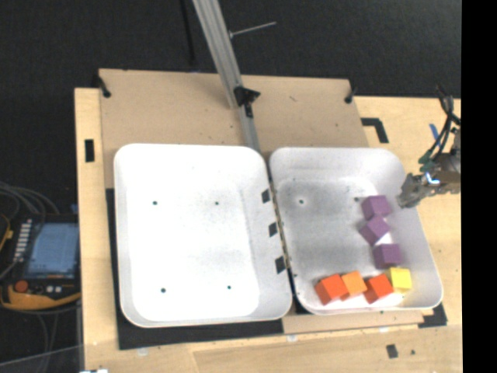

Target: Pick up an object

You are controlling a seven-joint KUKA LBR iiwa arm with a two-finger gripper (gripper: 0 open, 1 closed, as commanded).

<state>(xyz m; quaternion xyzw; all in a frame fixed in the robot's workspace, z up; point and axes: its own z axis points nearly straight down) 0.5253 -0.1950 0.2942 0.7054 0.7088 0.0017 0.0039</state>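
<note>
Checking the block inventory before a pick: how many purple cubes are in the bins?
3, all in the right bin near its right wall: top purple cube, middle purple cube, bottom purple cube. None looks hidden.

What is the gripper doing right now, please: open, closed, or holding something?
Gripper: at the right bin's right rim, near the top purple block; its state cannot be told.

I saw a pale wooden bench (85, 208) on a dark floor (46, 37), with a metal pole (221, 49) slanting behind
</note>
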